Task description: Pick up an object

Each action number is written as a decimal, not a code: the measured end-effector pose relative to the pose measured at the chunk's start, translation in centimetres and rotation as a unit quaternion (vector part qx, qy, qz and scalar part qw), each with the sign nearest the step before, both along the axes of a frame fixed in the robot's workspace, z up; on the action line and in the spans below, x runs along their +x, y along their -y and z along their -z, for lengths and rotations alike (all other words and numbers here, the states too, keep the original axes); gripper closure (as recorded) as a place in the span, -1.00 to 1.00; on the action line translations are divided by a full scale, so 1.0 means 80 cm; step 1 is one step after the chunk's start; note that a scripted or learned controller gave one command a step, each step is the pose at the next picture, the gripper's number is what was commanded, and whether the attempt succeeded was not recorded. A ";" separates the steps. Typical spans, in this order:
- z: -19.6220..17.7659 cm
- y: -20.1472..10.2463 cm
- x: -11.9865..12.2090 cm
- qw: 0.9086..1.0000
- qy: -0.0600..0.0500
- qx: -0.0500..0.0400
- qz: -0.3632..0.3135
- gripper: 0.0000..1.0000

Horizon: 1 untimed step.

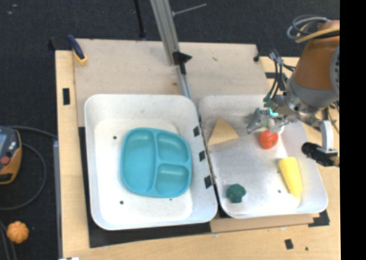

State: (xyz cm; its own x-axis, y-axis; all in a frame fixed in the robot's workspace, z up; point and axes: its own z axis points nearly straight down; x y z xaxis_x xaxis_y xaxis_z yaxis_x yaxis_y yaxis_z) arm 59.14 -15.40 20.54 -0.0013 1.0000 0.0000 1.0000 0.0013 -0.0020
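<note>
Two bins are set side by side on the bench (114,70). In the left bin (94,110) a divided tray (155,162) is laid. In the right bin (240,156), a wedge (222,132) is placed at the far left, a tomato (268,139) to its right, a corn cob (290,176) at the near right, and a broccoli piece (235,192) at the near left.

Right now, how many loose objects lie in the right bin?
4: a tan wedge at the left wall, a red ball under the pincer, a yellow corn cob at right, a green piece in front. The arm may hide more.
</note>
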 end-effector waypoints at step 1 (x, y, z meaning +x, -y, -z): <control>-0.002 0.000 0.001 1.000 0.002 0.000 0.000 -1.00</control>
